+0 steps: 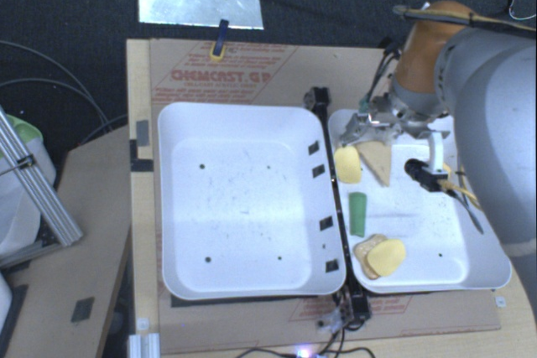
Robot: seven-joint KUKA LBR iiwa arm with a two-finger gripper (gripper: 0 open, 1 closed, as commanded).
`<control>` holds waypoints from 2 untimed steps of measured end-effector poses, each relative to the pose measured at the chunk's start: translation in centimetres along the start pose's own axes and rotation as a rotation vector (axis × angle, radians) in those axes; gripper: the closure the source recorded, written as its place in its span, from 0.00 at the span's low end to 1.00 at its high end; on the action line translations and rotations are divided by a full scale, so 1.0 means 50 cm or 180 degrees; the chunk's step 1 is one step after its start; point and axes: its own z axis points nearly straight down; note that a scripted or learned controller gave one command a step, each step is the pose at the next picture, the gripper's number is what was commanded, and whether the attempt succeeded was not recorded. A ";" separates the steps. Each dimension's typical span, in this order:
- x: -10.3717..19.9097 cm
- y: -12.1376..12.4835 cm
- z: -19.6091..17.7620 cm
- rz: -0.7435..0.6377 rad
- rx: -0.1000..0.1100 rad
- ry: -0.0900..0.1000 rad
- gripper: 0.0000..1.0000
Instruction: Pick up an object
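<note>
Tabletop point(252, 67) carrying two bins; end effector point(369, 128) hovering over tan wedge point(377, 159) in right bin point(436, 264), approaching; opening unclear; needing descent, closing.

White bins point(243, 205) hold a green stick point(357, 214) and yellow pieces point(348, 165).

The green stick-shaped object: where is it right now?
The green stick-shaped object lies in the right bin, near its left wall, below the yellow item and above the two tan and yellow pieces.
</note>
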 end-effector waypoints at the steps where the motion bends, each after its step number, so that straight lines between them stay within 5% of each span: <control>1: -0.072 -0.204 0.013 0.0032 0.0059 0.0017 0.00; 2: 0.118 -0.361 -0.200 -0.0016 0.0036 0.0031 0.00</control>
